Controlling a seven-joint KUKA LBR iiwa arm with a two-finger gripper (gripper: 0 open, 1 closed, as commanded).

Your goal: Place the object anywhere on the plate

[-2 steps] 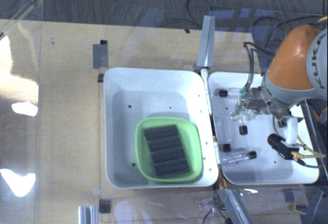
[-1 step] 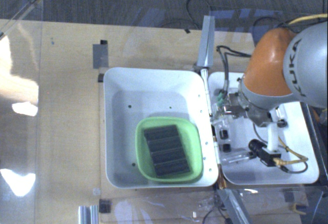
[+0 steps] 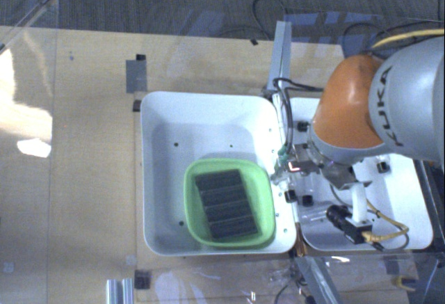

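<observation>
Resting on plate (image 3: 261, 188): dark object (image 3: 224, 204).

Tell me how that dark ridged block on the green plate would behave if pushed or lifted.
The dark ridged block lies flat and wide on the green plate, so it would probably slide, not roll or tip. Its straight, even ribs suggest something stiff. The plate's raised rim would likely stop it from sliding off.

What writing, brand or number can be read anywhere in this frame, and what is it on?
"KUKA": dark letters running down the grey casing of the arm, beside its orange band; partly cut by the curve, so read with some doubt.
Nothing readable on the green plate, the dark ridged object lying on it, or the left white bin.
</observation>
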